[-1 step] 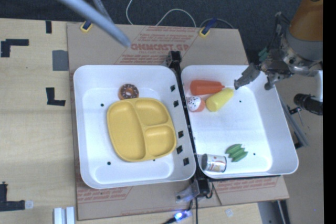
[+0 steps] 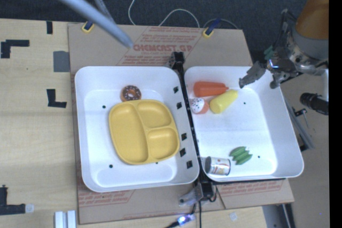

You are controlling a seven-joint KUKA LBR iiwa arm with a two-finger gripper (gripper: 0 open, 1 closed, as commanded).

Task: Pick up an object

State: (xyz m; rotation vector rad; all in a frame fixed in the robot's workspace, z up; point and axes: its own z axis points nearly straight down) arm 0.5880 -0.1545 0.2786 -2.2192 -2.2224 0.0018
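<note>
From the camera view, the claw [image 2: 263,73] hangs over the upper right edge of the right bin [image 2: 278,131], carrying nothing; whether it is apart or together cannot be told. Nearest in that bin lie an orange carrot [image 2: 209,88] and a yellow piece [image 2: 223,101], touching each other, with a small white-and-red toy [image 2: 197,105] beside them. The carrot looks like light, stiff, smooth plastic, so a grip across its thick middle seems safest. A green pod [image 2: 241,155] and a tin [image 2: 218,166] sit near the front.

fixed overhead camera, slanted onto both bins [image 2: 80,115]
</note>
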